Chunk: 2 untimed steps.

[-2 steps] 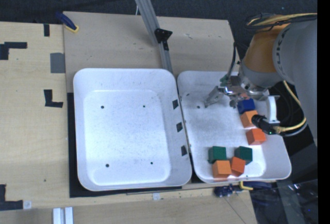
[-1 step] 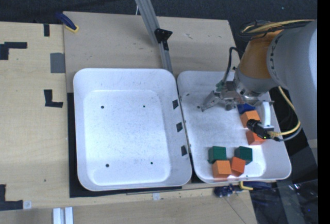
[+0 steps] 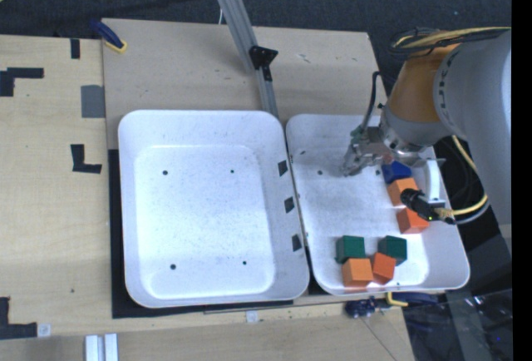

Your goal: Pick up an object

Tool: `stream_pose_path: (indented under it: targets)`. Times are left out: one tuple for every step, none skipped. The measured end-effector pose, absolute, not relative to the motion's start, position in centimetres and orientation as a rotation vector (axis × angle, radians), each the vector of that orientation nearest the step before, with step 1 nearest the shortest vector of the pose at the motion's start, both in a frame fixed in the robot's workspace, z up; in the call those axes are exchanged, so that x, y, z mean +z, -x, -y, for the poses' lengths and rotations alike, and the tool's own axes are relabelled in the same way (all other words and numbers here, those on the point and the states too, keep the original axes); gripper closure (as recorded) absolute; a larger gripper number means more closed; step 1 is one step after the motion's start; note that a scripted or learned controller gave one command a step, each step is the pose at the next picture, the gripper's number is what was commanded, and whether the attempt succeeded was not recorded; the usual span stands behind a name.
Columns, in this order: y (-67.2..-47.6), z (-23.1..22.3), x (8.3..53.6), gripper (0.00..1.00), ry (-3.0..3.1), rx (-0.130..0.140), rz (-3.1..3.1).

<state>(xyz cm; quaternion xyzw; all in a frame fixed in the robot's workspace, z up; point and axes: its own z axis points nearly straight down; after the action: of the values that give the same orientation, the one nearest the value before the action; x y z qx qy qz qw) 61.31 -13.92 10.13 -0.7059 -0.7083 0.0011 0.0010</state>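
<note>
My gripper [image 3: 355,161] hangs low over the far part of the right bin [image 3: 332,201], above bare white floor. Just to its right, near the bin's right wall, lie a blue block [image 3: 396,173], an orange block [image 3: 402,188] and another orange block [image 3: 411,222], partly hidden by the wrist. At the near end of the bin sit a green block [image 3: 350,247], an orange block [image 3: 357,271], an orange-red block [image 3: 383,266] and a second green block [image 3: 394,249]. I see no block under the gripper.
The left bin [image 3: 204,205] stands beside the right one, their rims touching. A grey metal pole [image 3: 241,18] slants across the bench behind the bins. The arm's body fills the right side above the right bin.
</note>
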Motion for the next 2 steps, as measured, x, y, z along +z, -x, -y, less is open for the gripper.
stream_pose_path:
  targets:
    - [-60.5, 13.5, 15.6, 1.00, 2.222, -0.003, 2.226]
    - [-61.0, 12.8, 20.1, 1.00, 2.220, -0.003, 2.227]
